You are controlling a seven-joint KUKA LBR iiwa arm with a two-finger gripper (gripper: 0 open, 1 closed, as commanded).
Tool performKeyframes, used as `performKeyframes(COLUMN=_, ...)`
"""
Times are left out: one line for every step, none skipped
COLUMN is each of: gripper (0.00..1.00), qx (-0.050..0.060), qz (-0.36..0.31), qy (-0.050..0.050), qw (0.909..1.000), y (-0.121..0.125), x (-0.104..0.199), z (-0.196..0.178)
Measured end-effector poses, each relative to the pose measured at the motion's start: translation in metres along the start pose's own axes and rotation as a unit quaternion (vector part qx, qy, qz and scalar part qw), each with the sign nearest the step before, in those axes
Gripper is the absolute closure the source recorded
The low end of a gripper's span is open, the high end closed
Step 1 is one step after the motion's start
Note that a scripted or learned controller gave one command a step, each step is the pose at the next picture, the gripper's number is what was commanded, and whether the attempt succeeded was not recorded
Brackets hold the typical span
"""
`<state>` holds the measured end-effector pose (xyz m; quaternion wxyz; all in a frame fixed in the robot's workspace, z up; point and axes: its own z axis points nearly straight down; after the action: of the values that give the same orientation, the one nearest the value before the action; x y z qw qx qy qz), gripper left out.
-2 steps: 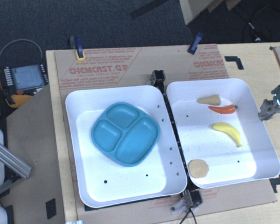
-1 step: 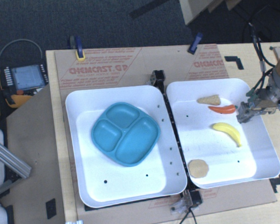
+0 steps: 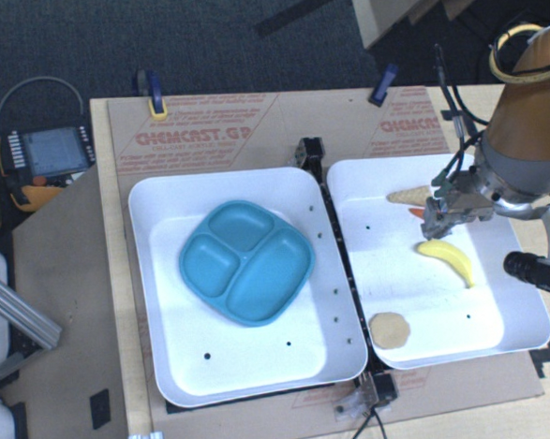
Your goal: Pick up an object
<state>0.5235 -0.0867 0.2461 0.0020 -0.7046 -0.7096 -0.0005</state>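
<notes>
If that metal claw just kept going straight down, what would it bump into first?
Probably the yellow banana in the right white bin: the gripper hangs just above its upper end. Depth is hard to judge from this slanted view, so it might touch bare bin floor beside it.

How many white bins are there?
2. One bin is on the left with a blue plate in it. The other bin is on the right, holding a banana and a cookie.
</notes>
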Motion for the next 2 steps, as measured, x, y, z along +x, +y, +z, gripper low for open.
performKeyframes(gripper=1.00, qx=0.000, qz=0.003, qy=-0.001, qw=1.0000, y=0.002, x=0.049, z=0.013)
performKeyframes(gripper=1.00, qx=-0.002, qz=0.001, qy=-0.001, qw=1.0000, y=0.010, x=0.097, z=0.006)
